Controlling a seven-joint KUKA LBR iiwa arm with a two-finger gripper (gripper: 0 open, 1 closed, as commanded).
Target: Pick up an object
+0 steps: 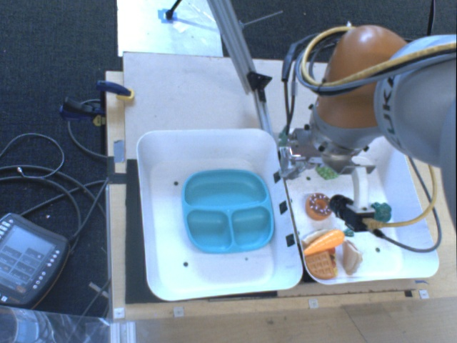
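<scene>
My gripper (288, 161) hangs low over the far left corner of the right bin (421, 252), close to the wall between the two bins, and the arm's bulk hides most of it. A green piece (326, 171) lies just to its right, partly under the wrist. Nearer the camera are a sprinkled brown donut (318, 206), an orange carrot (325, 240), a waffle (321, 265) and a beige piece (351, 257). A teal piece (383, 210) sits further right. I see nothing held in the gripper.
The left bin (161, 263) holds a blue divided plate (228, 210) in its middle. A slanted metal pole (235, 41) runs down to the bins' far edge. Cables and a handset (25, 256) lie on the floor at left.
</scene>
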